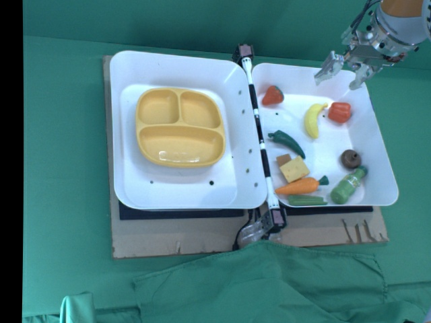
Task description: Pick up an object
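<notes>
Approach step: gripper (343, 71) hovers over far edge of right bin (381, 155), jaws spread, grasping nothing. Nearest pick: red pepper (339, 112), banana (313, 120) beside it. Next: descend, centre jaws, clench.

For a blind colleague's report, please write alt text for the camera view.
A grey robot arm's two-finger gripper, fingers spread and holding nothing, hangs over the far edge of the right white bin, which holds small toy foods including a yellow banana and an orange carrot. The left white bin holds a yellow divided plate.
</notes>
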Action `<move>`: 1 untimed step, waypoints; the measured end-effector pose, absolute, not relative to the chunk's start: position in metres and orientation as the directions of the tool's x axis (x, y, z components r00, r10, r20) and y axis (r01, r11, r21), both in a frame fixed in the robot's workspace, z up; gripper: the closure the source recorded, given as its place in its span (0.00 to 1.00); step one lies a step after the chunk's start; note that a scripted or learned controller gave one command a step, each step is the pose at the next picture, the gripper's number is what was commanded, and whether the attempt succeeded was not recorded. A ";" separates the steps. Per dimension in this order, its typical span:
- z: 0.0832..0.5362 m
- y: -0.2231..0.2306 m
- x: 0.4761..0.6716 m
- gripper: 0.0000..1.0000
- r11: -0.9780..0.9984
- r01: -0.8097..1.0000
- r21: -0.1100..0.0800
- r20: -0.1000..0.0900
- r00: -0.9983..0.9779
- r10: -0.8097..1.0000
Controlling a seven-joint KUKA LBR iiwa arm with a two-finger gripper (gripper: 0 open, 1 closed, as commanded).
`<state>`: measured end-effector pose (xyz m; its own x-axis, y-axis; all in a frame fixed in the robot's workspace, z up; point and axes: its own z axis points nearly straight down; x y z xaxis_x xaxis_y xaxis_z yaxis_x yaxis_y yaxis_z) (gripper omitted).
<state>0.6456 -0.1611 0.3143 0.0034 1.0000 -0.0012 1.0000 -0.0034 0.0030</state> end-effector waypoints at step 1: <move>0.254 -0.162 0.645 0.00 -0.004 1.000 -0.002 -0.002 0.004 1.000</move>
